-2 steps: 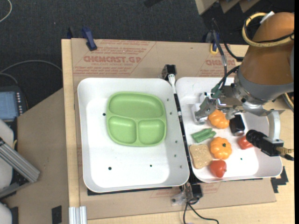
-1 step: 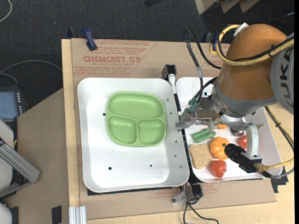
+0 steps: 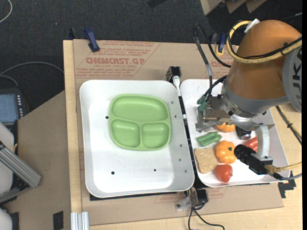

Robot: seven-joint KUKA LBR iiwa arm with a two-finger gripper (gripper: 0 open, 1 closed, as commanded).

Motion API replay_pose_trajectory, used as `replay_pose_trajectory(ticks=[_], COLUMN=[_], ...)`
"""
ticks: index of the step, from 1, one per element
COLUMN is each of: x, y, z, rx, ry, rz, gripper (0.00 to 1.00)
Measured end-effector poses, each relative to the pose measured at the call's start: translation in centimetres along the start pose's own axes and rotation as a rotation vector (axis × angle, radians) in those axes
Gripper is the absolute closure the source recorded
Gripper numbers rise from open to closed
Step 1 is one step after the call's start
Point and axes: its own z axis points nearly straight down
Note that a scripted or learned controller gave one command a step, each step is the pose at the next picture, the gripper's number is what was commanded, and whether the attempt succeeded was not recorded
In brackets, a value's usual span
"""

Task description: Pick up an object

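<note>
In the right bin (image 3: 190, 87), my gripper (image 3: 205, 120) hangs low under the big orange wrist band (image 3: 264, 56), over the bin's left half. Just below it lies a green toy vegetable (image 3: 207, 138). Toward the front sit a tan bread slice (image 3: 205, 160), an orange toy pepper (image 3: 225, 152) and a red toy tomato (image 3: 224, 172). An orange piece (image 3: 225, 126) peeks out from under the gripper body, and a red piece (image 3: 252, 143) lies to its right. The arm hides the rear and right of this bin. I see nothing held.
The left bin (image 3: 96, 143) holds a green divided plate (image 3: 140, 121). A black divider rail (image 3: 183, 123) runs between the bins. A black cylindrical part (image 3: 251, 159) with cables hangs off the arm over the right bin's front. Brown cardboard (image 3: 115, 56) lies behind.
</note>
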Motion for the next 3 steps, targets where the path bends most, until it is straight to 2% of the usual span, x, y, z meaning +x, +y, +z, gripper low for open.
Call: replay_pose_trajectory(ticks=[1,2,3], x=[-3.6,-3.3,1.4], y=[1.1,0.0,-0.3], z=[7.4,-8.3,3.5], rx=[0.006,-0.019,0.011], ry=[-0.001,0.0,0.0], rz=[0.004,-0.002,-0.004], gripper=[1.0,1.0,1.0])
